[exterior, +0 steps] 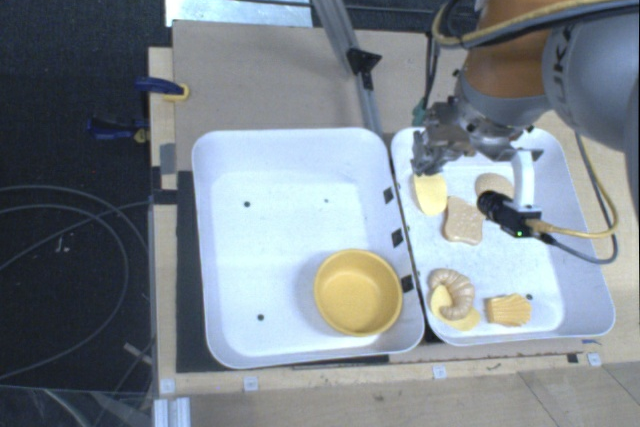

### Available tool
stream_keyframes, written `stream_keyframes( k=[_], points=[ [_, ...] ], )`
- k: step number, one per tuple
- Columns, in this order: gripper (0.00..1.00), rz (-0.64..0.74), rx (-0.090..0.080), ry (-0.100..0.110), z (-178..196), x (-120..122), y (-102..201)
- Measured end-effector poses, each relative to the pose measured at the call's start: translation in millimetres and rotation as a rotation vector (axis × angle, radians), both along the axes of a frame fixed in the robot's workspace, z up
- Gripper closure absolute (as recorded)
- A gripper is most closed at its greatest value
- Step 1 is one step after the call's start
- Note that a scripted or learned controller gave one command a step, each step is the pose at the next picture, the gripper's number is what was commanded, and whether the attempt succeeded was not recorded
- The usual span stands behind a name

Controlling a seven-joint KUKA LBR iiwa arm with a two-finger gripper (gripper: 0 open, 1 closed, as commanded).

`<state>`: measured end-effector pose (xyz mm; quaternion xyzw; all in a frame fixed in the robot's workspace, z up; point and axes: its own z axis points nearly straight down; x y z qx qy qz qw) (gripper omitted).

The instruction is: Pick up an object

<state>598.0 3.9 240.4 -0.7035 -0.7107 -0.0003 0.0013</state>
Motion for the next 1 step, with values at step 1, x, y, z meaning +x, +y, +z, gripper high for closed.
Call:
stream_keyframes(
  k=[1],
  points=[
    [1.00,0.001,0.000,0.000,-5.8,-24.1,59.3]
  ],
)
